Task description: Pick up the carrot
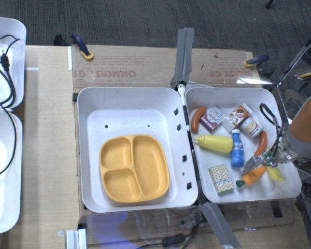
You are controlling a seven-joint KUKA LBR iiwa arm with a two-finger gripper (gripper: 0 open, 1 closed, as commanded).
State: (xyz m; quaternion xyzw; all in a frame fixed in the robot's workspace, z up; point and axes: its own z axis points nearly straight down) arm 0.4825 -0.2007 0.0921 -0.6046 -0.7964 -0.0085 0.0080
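Camera view: the tapered orange carrot (pixel 253 175) is seen lying near the front right corner of the right white bin (pixel 280 193), with the metal claw (pixel 259 163) lowered just over its upper end, though how far it is parted cannot be told.

We see a robotics lab: two shallow white plastic bins (pixel 88 139) clamped onto a cardboard-covered bench (pixel 145 66), loose black cables (pixel 5 82) alongside.
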